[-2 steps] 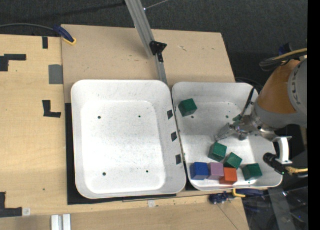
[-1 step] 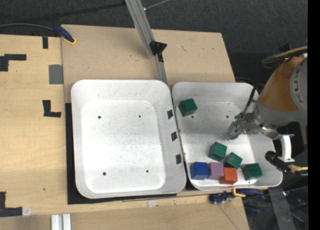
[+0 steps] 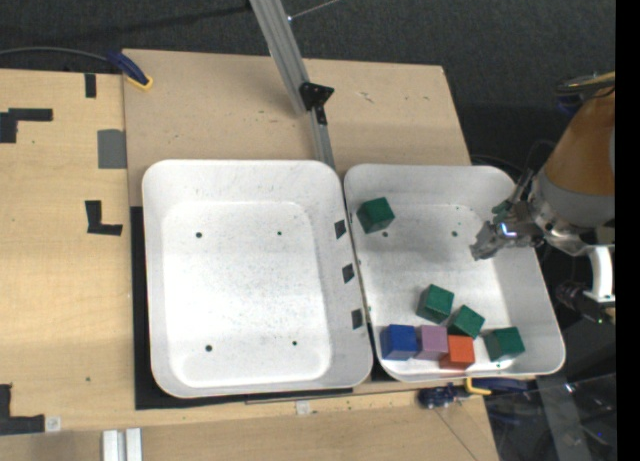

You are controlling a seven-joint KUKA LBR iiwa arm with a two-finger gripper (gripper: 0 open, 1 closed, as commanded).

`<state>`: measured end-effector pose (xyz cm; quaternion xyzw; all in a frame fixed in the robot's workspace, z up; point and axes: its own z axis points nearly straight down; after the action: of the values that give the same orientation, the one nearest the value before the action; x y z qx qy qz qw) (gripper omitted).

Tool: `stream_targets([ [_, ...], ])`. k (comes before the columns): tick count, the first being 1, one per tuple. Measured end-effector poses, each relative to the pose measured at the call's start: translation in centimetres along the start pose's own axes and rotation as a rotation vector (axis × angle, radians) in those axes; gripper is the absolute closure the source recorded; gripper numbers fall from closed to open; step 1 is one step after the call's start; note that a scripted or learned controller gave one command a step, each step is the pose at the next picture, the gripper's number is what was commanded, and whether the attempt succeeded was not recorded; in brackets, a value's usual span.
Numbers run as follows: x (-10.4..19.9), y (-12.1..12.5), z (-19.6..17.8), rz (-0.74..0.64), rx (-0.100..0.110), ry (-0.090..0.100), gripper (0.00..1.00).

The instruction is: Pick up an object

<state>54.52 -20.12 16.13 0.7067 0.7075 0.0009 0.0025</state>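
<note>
The right bin point(image 3: 420, 185) holds several small cubes. One green cube point(image 3: 376, 215) sits alone near its upper left. A cluster lies at the bin's front: a green cube point(image 3: 436, 302), a second green cube point(image 3: 467, 322), a third green cube point(image 3: 504, 342), a blue cube point(image 3: 400, 340), a purple cube point(image 3: 434, 339) and an orange cube point(image 3: 460, 351). My gripper point(image 3: 493, 239) hangs at the right bin's right side, above the cluster and apart from every cube. I see nothing between its fingers.
The left bin point(image 3: 160, 199) stands beside the right one on the wooden bench. A slanted metal pole point(image 3: 285, 39) runs from the top down to the bins' shared rim. The arm's orange band point(image 3: 590, 149) fills the right edge.
</note>
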Motion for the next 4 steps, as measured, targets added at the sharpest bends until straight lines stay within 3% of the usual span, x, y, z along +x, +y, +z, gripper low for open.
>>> stream_targets([
  [2,-0.8,0.2,-8.7,-0.001,0.001,0.0,1.0],
  [4,9.4,3.0,-8.7,-0.006,0.004,0.004,1.0],
])
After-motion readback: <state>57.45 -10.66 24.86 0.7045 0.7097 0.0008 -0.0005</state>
